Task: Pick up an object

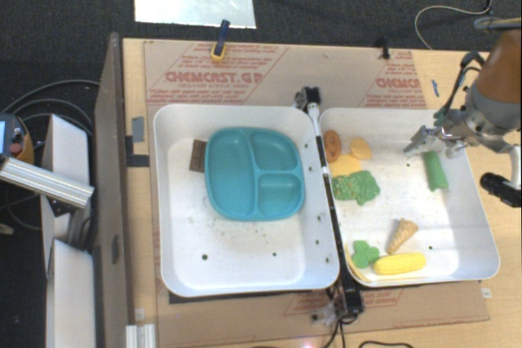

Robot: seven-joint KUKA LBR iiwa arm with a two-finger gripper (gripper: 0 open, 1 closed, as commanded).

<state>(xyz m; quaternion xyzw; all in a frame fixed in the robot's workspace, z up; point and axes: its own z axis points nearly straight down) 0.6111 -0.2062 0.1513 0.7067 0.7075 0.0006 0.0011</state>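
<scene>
over at the right edge of the surface [245,65], the grey arm [499,85] reaches in above the right bin [481,232], its end effector [434,138] hanging over that bin's upper right part. whether the end effector is released or clenched cannot be told from this slant, and nothing is seen between its parts. a green cylinder [435,172] lies just below it on the bin floor, upright in the view.

further left in the same bin, near the divider, sit a brown oval piece [333,146], an orange round piece [360,148], a yellow piece [346,165] and a leafy green piece [356,187], all close together. lower down lie a tan cone [400,235], tilted, a small green piece [364,254] and a yellow corn cob [399,263], the last two touching at the bin's near wall.

the left bin [175,257] holds a teal divided plate [254,174] with a small brown block [197,156] just beside its left rim.
</scene>
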